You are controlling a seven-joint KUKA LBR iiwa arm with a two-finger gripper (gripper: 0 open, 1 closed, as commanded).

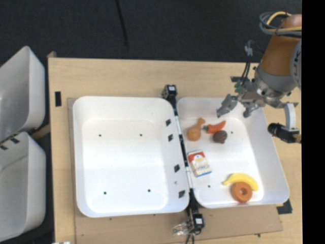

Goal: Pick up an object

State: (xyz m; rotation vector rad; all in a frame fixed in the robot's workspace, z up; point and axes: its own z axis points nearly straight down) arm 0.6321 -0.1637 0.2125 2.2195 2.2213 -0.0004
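Observation:
The right bin (268,159) holds several small items. An orange gourd-shaped toy (195,130) lies near its left wall, with a red-orange carrot (215,127) and a dark brown lump (220,136) beside it. A small red and white carton (199,163) lies by the divider. A yellow banana (242,179) and an orange ring (241,192) rest at the front. My gripper (238,107) hangs open over the bin's back right part, above and to the right of the carrot, with nothing between its fingers.
The left bin (122,154) lies beside the right one on the wooden bench (122,75). White containers (18,136) stand off the bench's left side. The arm's orange band (279,52) rises at the right edge.

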